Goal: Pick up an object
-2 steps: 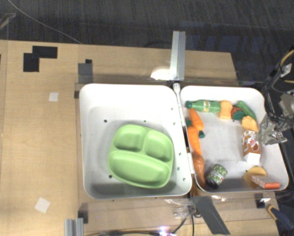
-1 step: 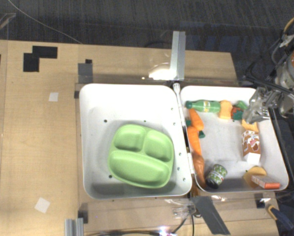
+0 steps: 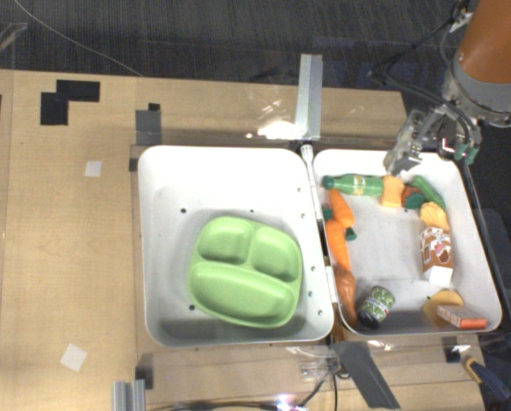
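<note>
- Wooden bench (image 3: 58,255): two white bins side by side.
- Left bin (image 3: 165,229): green divided tray (image 3: 245,271).
- Right bin (image 3: 392,247): toy foods.
- Gripper (image 3: 402,159): over the far rim; finger state cannot be told.

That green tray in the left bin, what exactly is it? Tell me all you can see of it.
The green tray is a pale lime plate with rounded corners, plastic by its look, moulded into three hollows: two small ones at the far side and one long one at the near side. The hollows hold nothing. It lies flat, right way up, turned slightly askew, on the floor of the left bin, toward the near right part. It touches nothing but the bin, and casts a soft shadow to its near left.
</note>
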Controlling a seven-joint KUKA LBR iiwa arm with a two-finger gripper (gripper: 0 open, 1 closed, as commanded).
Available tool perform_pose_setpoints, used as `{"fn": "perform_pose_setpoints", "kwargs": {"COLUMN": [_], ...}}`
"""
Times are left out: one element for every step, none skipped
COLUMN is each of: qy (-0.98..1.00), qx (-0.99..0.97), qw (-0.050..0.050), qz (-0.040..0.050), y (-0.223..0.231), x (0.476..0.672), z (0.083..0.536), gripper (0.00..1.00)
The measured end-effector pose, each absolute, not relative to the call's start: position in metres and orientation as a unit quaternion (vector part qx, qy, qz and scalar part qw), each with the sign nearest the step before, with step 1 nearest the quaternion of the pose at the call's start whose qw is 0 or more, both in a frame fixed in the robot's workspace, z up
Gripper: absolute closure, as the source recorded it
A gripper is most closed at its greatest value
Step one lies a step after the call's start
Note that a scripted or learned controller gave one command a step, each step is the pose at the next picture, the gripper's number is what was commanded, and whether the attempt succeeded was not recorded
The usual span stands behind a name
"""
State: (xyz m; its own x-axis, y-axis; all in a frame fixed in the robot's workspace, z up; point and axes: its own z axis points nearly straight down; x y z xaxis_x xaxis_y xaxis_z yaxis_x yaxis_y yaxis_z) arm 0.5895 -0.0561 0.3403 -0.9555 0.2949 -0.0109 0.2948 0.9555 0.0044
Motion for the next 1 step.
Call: {"fn": "perform_pose_setpoints", "kwargs": {"qy": [0.987], "qx": [0.158], "qw": [0.004], "qz": [0.0026], "y": [0.0369], "x": [0.6491], "z": [0.3368], "gripper": [1.00]}}
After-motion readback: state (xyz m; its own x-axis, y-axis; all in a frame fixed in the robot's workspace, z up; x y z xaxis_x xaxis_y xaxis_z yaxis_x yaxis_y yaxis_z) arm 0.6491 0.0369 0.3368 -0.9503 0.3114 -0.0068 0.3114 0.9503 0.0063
